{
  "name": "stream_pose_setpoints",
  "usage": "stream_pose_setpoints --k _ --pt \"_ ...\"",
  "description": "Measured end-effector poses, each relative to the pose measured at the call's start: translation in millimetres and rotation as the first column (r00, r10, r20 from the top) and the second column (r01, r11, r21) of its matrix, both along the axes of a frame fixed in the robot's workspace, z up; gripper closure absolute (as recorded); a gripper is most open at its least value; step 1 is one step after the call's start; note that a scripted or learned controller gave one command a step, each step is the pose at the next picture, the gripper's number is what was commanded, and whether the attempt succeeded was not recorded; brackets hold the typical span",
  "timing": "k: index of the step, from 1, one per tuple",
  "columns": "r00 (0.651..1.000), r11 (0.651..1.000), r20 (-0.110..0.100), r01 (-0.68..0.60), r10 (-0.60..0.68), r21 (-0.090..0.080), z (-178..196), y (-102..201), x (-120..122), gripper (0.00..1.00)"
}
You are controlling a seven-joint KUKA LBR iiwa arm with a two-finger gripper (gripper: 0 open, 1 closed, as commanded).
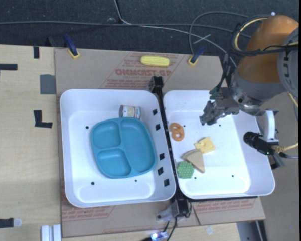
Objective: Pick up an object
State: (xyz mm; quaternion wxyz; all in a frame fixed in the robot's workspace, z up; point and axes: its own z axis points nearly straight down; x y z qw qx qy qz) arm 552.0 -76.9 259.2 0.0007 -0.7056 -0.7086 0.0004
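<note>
Camera view: the arm (263,49) reaches in from the right above the right bin (251,182). The left bin (72,149) holds a blue divided plate (123,147) with a small can (130,111) just beside its far edge. The gripper (210,115) hangs over the far part of the right bin, apart from every item. Whether its jaws are apart or together cannot be told; nothing is seen between them.

Candidate items lie in the right bin, nearer the camera than the gripper: a sandwich wedge (195,159), a green lump (185,169), a yellow cheese piece (205,145) and a pretzel (176,131).

Status: no item lifted. Remaining, by estimate: align, descend, grasp, raise.
</note>
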Motion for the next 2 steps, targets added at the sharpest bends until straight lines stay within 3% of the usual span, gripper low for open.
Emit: stream_pose_setpoints --k 2 --pt "1.0 1.0 0.0 -0.003 0.003 0.001 -18 117 1 1.0"
